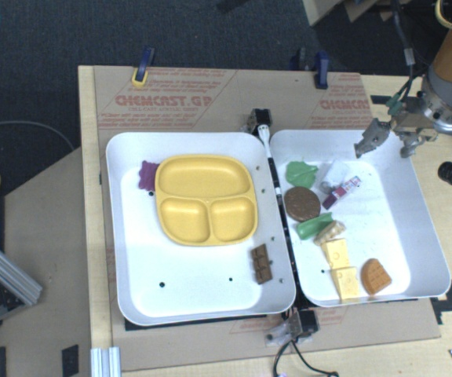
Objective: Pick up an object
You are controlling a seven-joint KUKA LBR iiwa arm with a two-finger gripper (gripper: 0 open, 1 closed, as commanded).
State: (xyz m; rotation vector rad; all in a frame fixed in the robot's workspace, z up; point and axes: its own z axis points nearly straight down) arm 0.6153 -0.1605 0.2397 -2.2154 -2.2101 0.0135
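Status: nothing lifted. Two-finger metal gripper (388, 140), fingers apparently spread and bare, above the right white bin's (426, 210) far corner. Round brown cookie (302, 203) and neighbours untouched; grasp outstanding.

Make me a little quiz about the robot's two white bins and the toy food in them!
1. True or false: the yellow divided plate lies in the left bin.
2. Which toy lies just beside the plate's left edge? A) a purple piece B) a brown cookie C) a yellow block
3. Fill in: the gripper hovers over the far edge of the ____ bin.

Key:
1. True.
2. A, the purple piece. The brown cookie and yellow block lie in the right bin.
3. Right; nothing sits between its open fingers.
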